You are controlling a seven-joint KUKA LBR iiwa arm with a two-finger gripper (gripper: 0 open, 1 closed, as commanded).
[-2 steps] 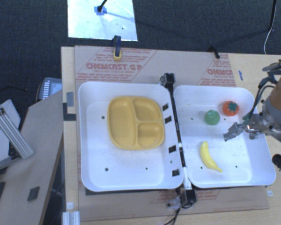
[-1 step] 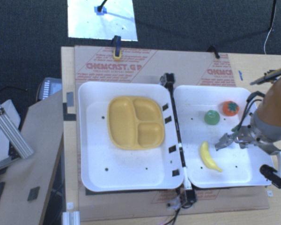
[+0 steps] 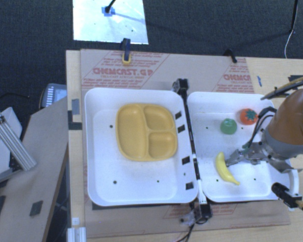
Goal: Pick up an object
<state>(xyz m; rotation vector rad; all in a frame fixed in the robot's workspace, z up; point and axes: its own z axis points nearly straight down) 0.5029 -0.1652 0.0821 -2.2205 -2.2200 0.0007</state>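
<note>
A yellow banana (image 3: 225, 169) lies in the right bin (image 3: 207, 135), near its front left. A green ball (image 3: 229, 126) and an orange-red fruit with a green top (image 3: 248, 116) sit farther back in the same bin. My gripper (image 3: 238, 157) reaches in from the right, low over the bin floor, just right of the banana's upper end. Its metal fingers (image 3: 234, 159) point left toward the banana and nothing shows between them.
The left bin (image 3: 98, 180) holds a yellow divided plate (image 3: 145, 131). A black divider (image 3: 188, 140) with clips runs between the bins. The arm's orange band (image 3: 295, 120) hangs over the right bin's right side. Cables lie at the bench's front edge.
</note>
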